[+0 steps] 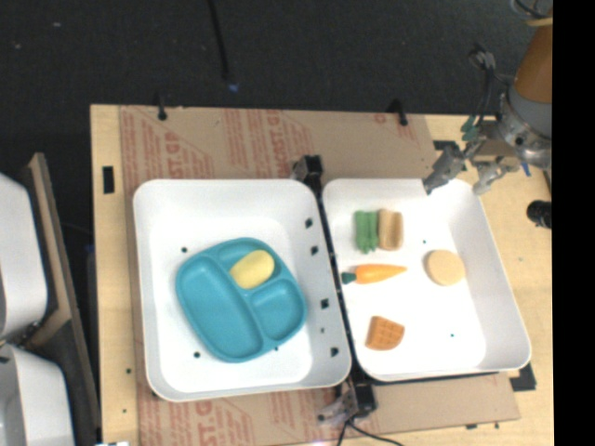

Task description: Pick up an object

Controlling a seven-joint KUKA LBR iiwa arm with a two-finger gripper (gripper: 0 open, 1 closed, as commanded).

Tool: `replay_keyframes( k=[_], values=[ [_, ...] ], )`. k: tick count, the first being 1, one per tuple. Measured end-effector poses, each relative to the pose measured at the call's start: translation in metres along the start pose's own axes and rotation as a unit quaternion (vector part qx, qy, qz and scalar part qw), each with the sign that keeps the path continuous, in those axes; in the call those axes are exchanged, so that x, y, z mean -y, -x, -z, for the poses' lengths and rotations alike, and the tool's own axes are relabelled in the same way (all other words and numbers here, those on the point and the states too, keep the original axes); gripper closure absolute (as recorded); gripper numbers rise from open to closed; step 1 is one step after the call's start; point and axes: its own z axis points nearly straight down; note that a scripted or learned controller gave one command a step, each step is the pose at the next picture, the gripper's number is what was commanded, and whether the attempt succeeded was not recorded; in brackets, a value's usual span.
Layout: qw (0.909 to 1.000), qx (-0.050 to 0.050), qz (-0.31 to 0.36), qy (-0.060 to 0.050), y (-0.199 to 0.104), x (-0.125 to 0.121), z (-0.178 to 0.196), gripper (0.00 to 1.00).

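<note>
Here we see the left bin (pixel 158 249) holding a blue tray (pixel 209 319) with a yellow piece (pixel 252 268); the right bin (pixel 493 286) holds a carrot (pixel 375 273), and the gripper (pixel 460 177) hangs spread and bare over its far edge.

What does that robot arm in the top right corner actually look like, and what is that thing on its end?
The arm is grey metal with an orange band above the wrist. At its end sits a gripper: a small grey metal assembly with two thin fingers that look like prongs. Thin dark cables loop beside the wrist. No markings are readable on it.
</note>
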Motion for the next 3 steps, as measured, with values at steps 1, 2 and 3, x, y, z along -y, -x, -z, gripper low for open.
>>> replay_keyframes(
  k=[1,2,3],
  values=[
    [1.0000,0.000,0.000,0.004,0.000,-0.001,0.004,0.00],
    [1.0000,0.000,0.000,0.001,0.000,0.006,-0.056,0.00],
    [1.0000,0.000,0.001,0.001,-0.003,0.016,-0.110,0.00]
  ],
)
